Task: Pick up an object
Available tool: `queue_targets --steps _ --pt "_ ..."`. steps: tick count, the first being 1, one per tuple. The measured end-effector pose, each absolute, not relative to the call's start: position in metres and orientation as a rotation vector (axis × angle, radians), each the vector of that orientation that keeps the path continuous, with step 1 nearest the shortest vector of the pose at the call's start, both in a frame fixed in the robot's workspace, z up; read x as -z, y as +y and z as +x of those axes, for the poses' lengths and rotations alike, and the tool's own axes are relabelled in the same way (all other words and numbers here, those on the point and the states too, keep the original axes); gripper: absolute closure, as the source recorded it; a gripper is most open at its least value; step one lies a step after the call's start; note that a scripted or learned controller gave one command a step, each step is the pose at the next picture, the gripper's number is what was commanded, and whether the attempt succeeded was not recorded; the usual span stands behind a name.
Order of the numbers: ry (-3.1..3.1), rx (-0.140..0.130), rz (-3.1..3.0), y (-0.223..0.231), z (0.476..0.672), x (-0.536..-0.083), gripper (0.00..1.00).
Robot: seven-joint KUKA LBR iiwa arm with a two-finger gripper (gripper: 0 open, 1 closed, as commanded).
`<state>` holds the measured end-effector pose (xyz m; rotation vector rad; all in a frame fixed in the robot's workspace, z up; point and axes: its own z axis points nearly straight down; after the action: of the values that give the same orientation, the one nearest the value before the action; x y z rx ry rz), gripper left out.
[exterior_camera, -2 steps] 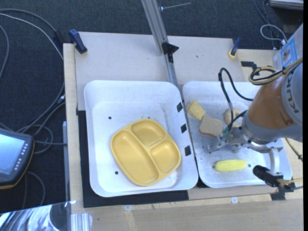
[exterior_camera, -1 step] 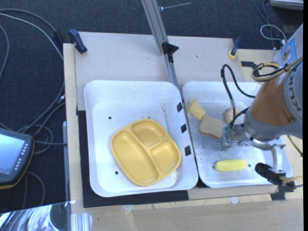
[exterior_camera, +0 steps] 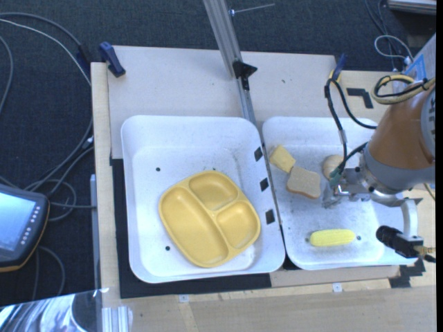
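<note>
In the right bin (exterior_camera: 360, 133) lie a yellow corn cob (exterior_camera: 331, 238) near the front, a tan bread slice (exterior_camera: 303, 182) in the middle left, a yellow cheese wedge (exterior_camera: 282, 159) behind it, and a pale round piece (exterior_camera: 332, 164) partly hidden by the arm. My gripper (exterior_camera: 331, 194) hangs low in the bin, just right of the bread slice and in front of the pale piece. Nothing shows between its fingers.
The left bin (exterior_camera: 138, 137) holds a yellow divided plate (exterior_camera: 209, 217). A grey metal post (exterior_camera: 228, 40) slants across the back between the bins. Black cables (exterior_camera: 339, 116) trail from the arm over the right bin's rear.
</note>
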<state>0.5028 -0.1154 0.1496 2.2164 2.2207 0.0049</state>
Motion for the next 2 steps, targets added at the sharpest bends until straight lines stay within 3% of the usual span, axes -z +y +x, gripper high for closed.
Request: queue_targets --steps 2 --pt "2.221 -0.004 2.216 -0.117 0.509 -0.221 1.0"
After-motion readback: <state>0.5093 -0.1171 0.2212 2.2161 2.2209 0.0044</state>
